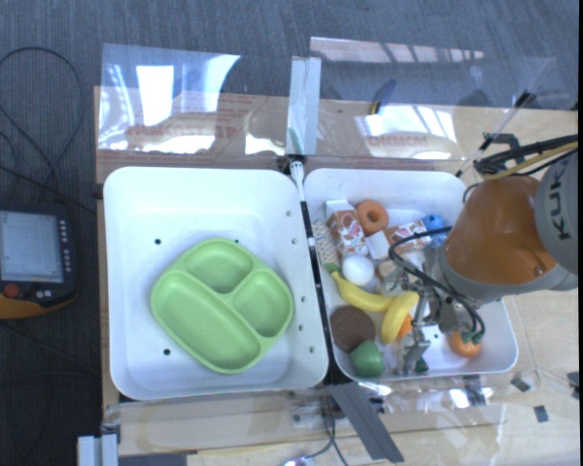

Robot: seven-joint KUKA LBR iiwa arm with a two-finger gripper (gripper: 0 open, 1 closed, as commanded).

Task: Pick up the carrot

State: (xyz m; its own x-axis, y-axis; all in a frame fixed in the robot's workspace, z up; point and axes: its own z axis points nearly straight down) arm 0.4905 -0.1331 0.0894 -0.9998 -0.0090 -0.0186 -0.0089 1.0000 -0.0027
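- Hanging the claw [415,344] low over the near end of the right bin [500,355], under the grey arm [510,236] with its orange band.
- Showing the claw too darkly, amid cables, to judge: open or closed, cannot tell.
- Resting the carrot [464,344] on the bin floor just right of the claw, apart from it and close to the bin's near right corner.
- Presenting the carrot as a short orange stub with a speck of green at its upper right; seeming to run the long axis from lower left to upper right, though too small for certainty.
- Placing a yellow banana [369,296] up and left of the claw, with a second yellow piece [398,316] just beside the claw's left.
- Setting a brown round item [348,327] and a green fruit [366,359] left of the claw, a white egg [358,270] and a doughnut [372,216] farther beyond.
- Keeping the green divided plate [223,304] in the left bin [136,202], well left of the claw.
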